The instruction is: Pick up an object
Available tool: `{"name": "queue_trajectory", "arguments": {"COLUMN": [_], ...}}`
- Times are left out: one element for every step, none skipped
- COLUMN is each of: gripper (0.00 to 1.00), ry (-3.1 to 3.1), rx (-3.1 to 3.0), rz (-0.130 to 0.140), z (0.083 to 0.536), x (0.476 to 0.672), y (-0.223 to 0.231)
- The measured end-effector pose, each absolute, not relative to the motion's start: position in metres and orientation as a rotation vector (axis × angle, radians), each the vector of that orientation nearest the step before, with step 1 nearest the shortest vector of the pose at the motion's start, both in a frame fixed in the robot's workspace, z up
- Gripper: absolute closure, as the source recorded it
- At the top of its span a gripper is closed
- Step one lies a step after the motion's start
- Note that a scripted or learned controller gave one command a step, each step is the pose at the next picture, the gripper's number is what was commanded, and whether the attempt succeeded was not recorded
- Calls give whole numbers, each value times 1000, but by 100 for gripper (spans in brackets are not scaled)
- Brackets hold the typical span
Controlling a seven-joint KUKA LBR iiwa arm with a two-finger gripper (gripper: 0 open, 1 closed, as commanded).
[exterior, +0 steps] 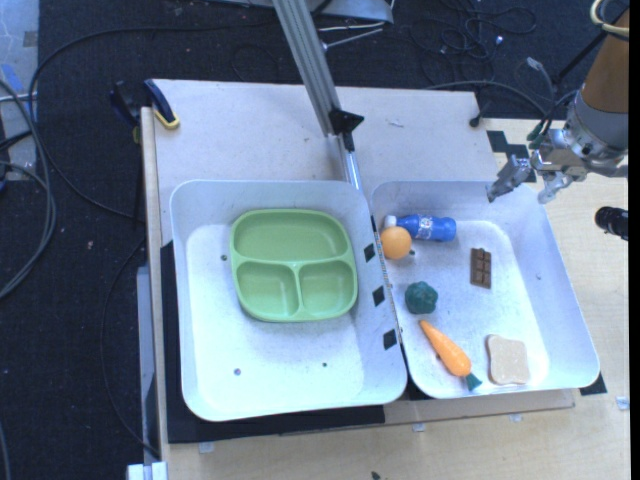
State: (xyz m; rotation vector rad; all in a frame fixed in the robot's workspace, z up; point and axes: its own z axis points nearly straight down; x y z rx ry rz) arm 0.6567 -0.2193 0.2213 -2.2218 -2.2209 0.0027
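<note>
Camera view: the gripper (530, 180) of the grey arm is seen poised above the far right corner of the right-hand bin (560, 288), its two fingers spread apart with nothing between them. No object is held. The candidates for picking are all found in that bin: a small bottle with a blue label (424, 229) lying on its side near the far wall, an orange ball (396, 243) touching it on the left, a chocolate bar (482, 267) lying flat well toward the middle, a dark green broccoli-like piece (421, 296), a toy carrot (446, 349) laid at a slant near the front, and a slice of toast (508, 359) just beside the carrot's tip. In the left-hand bin (200, 368) a green divided plate (294, 264) is set, apart from everything else.

Several failures are judged possible from here. The gripper is placed over the rim and well apart from every object, so a straight descent would likely be closed on air or stopped against the bin wall. The ball and the bottle are both rounded and in contact; either could be rolled aside by a finger touching off-centre, and the neighbour could be knocked too. The chocolate bar and the toast lie flat, so fingers may be slid over them without purchase. The carrot's taper could allow it to be squeezed out of a closing grip.
</note>
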Motion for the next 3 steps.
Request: {"name": "queue_trajectory", "arguments": {"gripper": [0,0,100], "ry": [-2220,-2225,-2229], "rx": [-2221,-2219,-2220], "rz": [3,2,0], "z": [179,137,149], "x": [656,657,658], "y": [-219,-216,-216]}}
